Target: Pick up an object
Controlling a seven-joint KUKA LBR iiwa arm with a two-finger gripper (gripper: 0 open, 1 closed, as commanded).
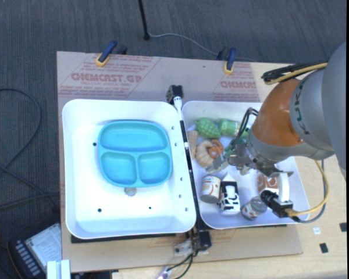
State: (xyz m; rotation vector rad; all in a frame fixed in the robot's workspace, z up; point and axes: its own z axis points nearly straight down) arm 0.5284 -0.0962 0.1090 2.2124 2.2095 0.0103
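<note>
My gripper (235,156) reaches down into the right bin (301,197), over the middle of its pile. Just left of it lie a tan and orange shell-like toy (207,151) and a small cone (193,138). A green knobbly toy (213,127) lies at the bin's far side. Nearer the front are a small white and brown can (210,188), a black and white block (228,197), a grey can (253,208) and a brown and white packet (270,182). The wrist hides whatever is directly under the gripper.
The left bin (81,173) holds a blue divided tray (134,153). A black bar (185,150) runs between the bins. A yellow cable (314,205) loops off the arm over the right bin's front right corner. Clamps (107,52) hold the cardboard base at the back.
</note>
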